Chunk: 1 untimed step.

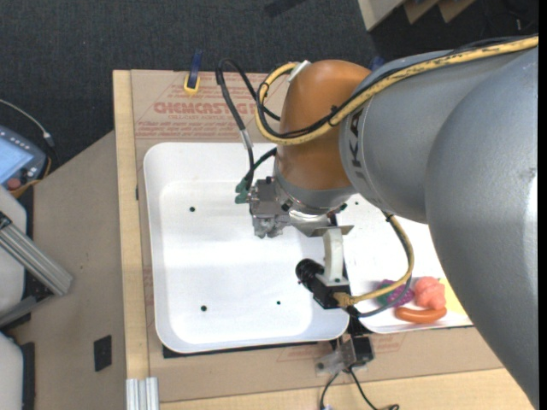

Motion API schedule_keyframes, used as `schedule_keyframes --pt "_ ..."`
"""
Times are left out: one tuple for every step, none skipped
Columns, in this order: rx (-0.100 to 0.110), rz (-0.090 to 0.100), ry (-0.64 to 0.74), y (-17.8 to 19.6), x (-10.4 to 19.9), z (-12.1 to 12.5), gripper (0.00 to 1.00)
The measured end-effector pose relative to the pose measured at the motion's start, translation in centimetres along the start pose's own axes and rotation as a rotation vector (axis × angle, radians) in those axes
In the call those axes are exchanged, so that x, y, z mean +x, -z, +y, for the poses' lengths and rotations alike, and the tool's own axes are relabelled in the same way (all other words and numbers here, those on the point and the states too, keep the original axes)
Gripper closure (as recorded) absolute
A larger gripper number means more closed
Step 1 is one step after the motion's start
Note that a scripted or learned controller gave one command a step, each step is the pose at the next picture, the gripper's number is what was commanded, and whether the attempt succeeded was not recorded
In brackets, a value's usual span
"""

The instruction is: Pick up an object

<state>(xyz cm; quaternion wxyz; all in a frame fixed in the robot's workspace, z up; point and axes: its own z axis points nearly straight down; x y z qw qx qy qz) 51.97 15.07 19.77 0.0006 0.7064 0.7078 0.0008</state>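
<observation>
Pink object [429, 290]: lies by the near edge of the right bin [373, 259], partly hidden by the arm [444, 126].
Orange curved piece [419, 314]: just in front of it, touching.
Purple and green piece [395, 295]: just left of both.
Gripper [267, 222]: over the left bin [155, 229], toward its far right side, well apart from all three; cannot tell how wide it stands, and nothing is seen in its hold.

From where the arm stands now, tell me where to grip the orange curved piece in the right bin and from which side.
Grip the orange curved piece across its thin middle, coming straight down. It lies flat, long and narrow, so its width is probably the easiest span. The pink thing sits close behind it, crowding any side approach.
</observation>
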Motion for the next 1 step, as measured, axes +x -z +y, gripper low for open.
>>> schedule_keyframes --pt "-0.003 0.000 0.000 7.36 1.71 2.72 1.00"
